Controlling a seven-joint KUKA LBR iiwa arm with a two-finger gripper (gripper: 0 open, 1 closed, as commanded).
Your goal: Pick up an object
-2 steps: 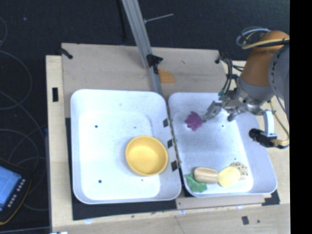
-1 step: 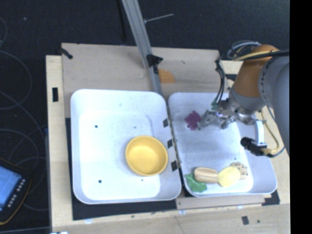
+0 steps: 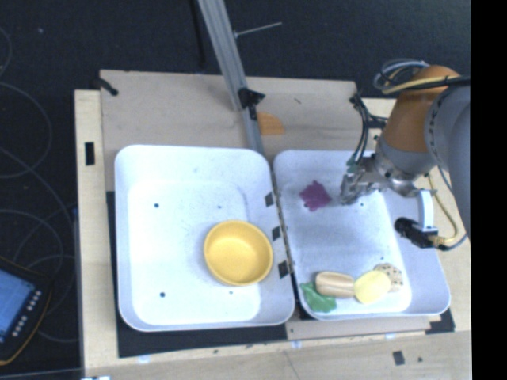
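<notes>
My gripper hangs low over the far part of the right bin, just right of a small purple object; nothing shows between its fingers. At the bin's near edge lie a tan roll-shaped piece, a yellow round piece, a speckled beige piece and a green scrap. A yellow bowl sits in the left bin, near its right wall.
A grey metal pole slants from the top down to the divide between the bins. An orange patch lies on the wooden bench behind the bins. A black cable fitting hangs at the right bin's right rim.
</notes>
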